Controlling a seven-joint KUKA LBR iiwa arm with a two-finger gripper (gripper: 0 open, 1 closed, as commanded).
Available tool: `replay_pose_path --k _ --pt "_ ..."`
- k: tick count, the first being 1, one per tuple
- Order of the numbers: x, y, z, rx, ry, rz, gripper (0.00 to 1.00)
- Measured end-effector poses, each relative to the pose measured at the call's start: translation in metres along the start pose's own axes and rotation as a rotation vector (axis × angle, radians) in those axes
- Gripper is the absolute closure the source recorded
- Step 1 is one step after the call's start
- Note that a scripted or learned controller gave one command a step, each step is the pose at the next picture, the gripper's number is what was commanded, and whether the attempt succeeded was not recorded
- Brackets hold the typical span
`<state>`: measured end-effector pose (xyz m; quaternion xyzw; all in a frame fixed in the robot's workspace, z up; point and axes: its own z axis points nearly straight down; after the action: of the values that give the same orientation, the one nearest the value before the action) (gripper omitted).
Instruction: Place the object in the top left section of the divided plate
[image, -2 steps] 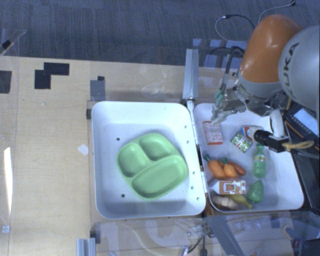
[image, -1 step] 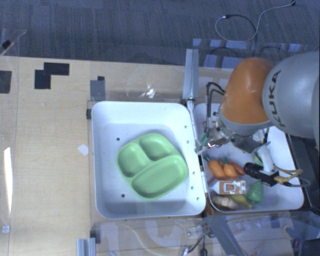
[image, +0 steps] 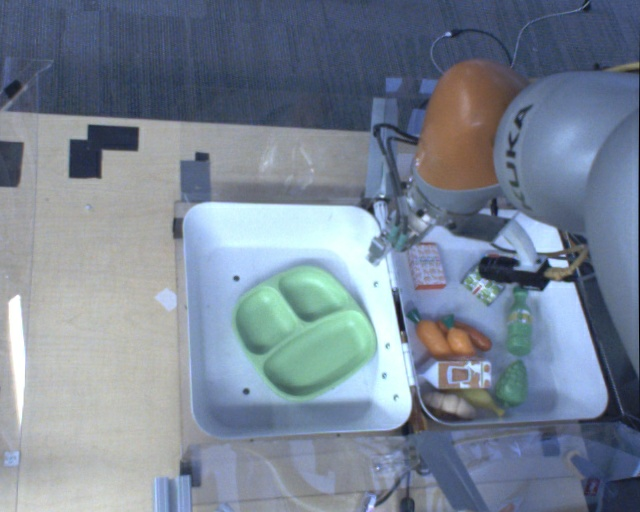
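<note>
Closest to the lens is the grey arm (image: 570, 150), reaching in from 3 o'clock with its orange band above the wrist. The only writing I can read is on its shell, the letters "UKA" of the maker's name.

From the left, the wooden bench (image: 90, 300) carries a few black tape marks at its 11 o'clock corner. Next is the left bin (image: 215, 400), with the green plate (image: 305, 330) lying near its middle, turned a little off square. The plate's top left section (image: 265, 318) is at about 9 o'clock of the plate, and nothing is in it yet.

The pincer (image: 385, 243) hangs at 2 o'clock from the plate, right over the wall where the two bins meet. I cannot tell whether it is apart, together or clamped on anything, as that spot is too small and blurred. So the object is either there unseen or waiting in the right bin (image: 590, 390).

That bin holds a red-and-white card (image: 427, 266) at 11 o'clock, a green-and-white packet (image: 484, 288), carrots (image: 450, 338) near the centre, a green bottle (image: 519, 322) at 3 o'clock, and an orange carton (image: 462, 375) and a banana (image: 470, 402) at 6 o'clock. Their print is too fine to read.

Risks, as I judge them:
- The pincer could clip the shared wall on a low pass.
- A weak hold could drop the load short, into the plate's nearer top right section.
- Because the plate is skewed, the wrong hollow could be picked.
</note>
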<state>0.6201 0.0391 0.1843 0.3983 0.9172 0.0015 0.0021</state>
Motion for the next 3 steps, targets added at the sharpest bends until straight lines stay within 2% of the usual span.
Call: replay_pose_path --k 1,2,3 --pt "-0.001 0.002 -0.01 -0.005 -0.003 -0.001 1.0" --pt "-0.004 0.005 -0.011 -0.001 -0.001 -0.097 1.0" --pt "0.056 -0.019 0.0 0.001 0.002 -0.169 1.0"
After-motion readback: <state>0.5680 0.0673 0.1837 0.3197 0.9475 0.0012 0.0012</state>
